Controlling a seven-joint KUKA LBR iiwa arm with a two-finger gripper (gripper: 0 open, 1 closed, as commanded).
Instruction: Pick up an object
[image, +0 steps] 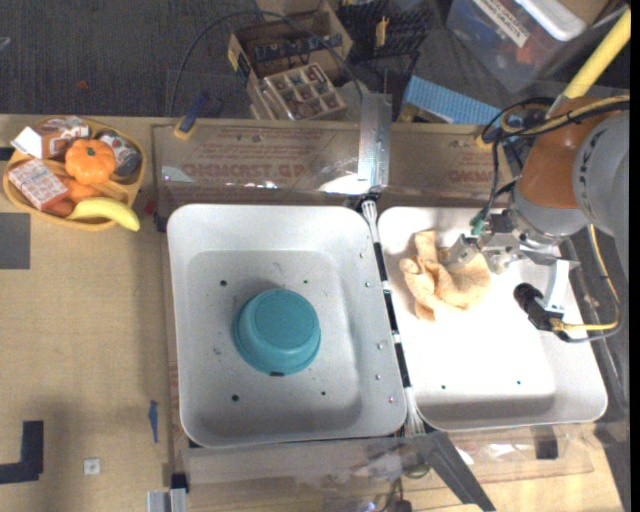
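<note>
The pincer (470, 247) sits low in the right bin (500, 385), at the upper right edge of a crumpled tan cloth (440, 278), touching it or very nearly so. Whether it is released or clenched I cannot tell; the wrist hardware and the folds of the fabric blur together there, and no part of the cloth is clearly seen caught in it. Behind it the grey arm (600, 180) with its orange band (555, 175) reaches in from the right, cables trailing down past the bin's right wall.

The cloth lies bunched in the upper left part of the right bin, near the divide between the two bins. In the left bin (200, 250) a teal bowl (279, 331), apparently upside down, rests near the centre, well apart from the arm. At the far left of the tabletop (80, 350) stands a basket of toy food (70, 175) with a banana and a small pumpkin.

The step in hand looks like the approach or the closing on the cloth, not yet a lift. The next move calls for a firm pinch on a raised fold, then a straight rise; soft fabric slips easily, so a shallow bite at the edge may well come away with nothing.
</note>
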